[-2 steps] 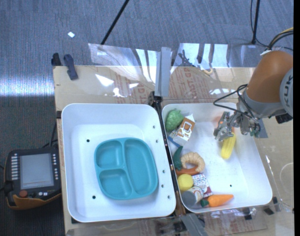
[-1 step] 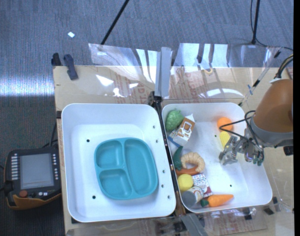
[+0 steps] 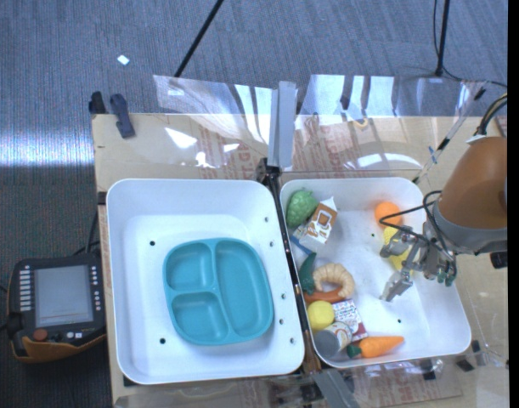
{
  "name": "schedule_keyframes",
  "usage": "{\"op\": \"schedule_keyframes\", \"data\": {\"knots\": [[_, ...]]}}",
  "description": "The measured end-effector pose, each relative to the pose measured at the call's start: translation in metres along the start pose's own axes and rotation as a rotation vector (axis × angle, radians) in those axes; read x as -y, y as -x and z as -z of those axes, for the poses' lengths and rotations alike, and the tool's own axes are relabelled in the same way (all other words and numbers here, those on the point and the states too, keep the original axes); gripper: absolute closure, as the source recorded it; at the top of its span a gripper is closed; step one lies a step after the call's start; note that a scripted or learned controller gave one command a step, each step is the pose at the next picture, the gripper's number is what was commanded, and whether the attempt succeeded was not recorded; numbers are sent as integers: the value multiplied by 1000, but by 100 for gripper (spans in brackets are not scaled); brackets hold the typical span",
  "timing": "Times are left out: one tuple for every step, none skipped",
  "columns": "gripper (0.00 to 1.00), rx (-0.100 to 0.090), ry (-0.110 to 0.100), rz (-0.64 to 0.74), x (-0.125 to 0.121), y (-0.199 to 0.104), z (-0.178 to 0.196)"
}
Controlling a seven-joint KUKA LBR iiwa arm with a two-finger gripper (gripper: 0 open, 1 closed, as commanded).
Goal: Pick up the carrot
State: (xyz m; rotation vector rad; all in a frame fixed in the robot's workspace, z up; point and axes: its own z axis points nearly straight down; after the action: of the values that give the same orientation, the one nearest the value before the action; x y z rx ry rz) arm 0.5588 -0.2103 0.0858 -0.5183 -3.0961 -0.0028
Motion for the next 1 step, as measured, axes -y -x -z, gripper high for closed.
{"op": "schedule_keyframes", "data": {"knots": [[0,11,0,-74,-16,50,86]]}}
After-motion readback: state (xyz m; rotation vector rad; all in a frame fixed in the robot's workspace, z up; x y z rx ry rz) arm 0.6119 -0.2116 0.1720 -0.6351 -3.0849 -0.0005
